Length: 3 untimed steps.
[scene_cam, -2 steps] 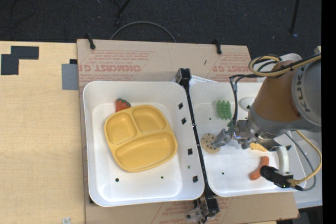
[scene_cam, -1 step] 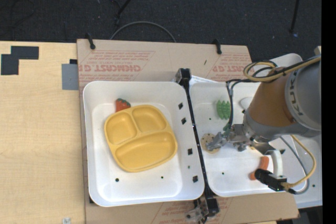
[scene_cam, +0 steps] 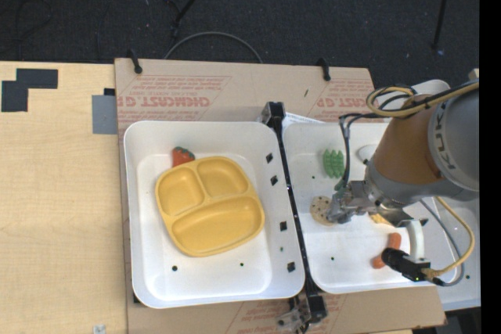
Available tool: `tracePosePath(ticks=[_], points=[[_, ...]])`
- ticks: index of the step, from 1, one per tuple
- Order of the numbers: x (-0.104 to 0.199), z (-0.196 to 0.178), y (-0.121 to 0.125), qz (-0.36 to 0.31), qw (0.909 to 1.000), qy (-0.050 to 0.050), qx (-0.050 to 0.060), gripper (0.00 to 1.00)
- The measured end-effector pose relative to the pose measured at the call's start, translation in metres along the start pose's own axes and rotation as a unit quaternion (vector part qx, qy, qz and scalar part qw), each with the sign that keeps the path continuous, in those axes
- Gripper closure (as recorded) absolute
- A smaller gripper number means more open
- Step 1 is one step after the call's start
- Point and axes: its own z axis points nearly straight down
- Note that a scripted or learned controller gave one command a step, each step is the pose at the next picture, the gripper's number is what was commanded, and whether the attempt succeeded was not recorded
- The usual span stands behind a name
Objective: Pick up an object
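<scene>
Claw low in right bin, right at tan round cookie-looking thing. Looks like reach/grasp step, guessing. Can't tell whether claw open or closed, arm blocks it. Next move: close on it, lift straight up. Green ridged piece nearby.

A robotics lab: loose cables on dark carpet, cardboard-lined bench.

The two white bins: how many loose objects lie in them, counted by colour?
Yellow: 1, the yellow divided plastic tray
Red: 1, the small red object at the tray's edge
Green: 1, the green ridged object
Tan: 1, the tan round speckled object
Orange: 1, the small orange object
Total: 5
</scene>
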Motion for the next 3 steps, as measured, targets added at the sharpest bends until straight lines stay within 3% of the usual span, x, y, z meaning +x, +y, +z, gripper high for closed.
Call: tracePosePath(ticks=[3], points=[[0.012, -0.157, 0.019, -0.002, 1.0, -0.003, 0.0, 1.0]])
